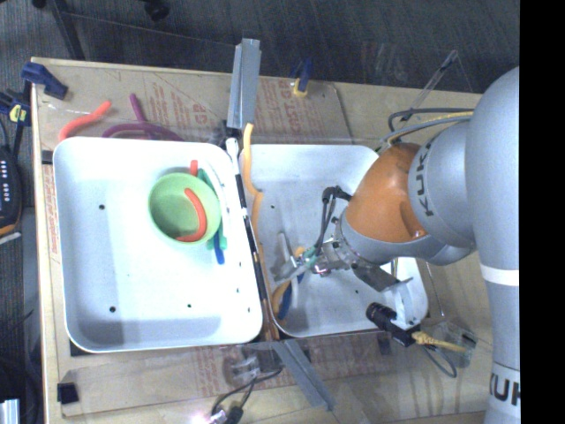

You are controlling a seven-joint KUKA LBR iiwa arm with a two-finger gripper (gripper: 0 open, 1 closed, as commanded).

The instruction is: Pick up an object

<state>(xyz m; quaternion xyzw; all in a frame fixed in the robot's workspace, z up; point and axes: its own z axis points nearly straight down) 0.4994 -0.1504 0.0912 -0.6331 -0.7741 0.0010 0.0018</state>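
My gripper [296, 259] is low in the right bin [300, 162], near that bin's left wall. A small blue piece [293, 281] and an orange piece [282, 297] lie just below it, close to the wall. I cannot tell whether anything is held. A yellow-orange strip [250, 170] runs along the wall between the bins. In the left bin [97, 263] sits a green bowl [177, 203] with a red curved piece [201, 215] in it. A blue piece [219, 250] and a green stick [212, 188] lie at the bowl's right side.
The arm's orange band and grey wrist [388, 206] cover much of the right bin. Orange [84, 120] and purple [141, 131] cords lie on the bench behind the left bin. A metal bar [244, 78] stands at the back between the bins.
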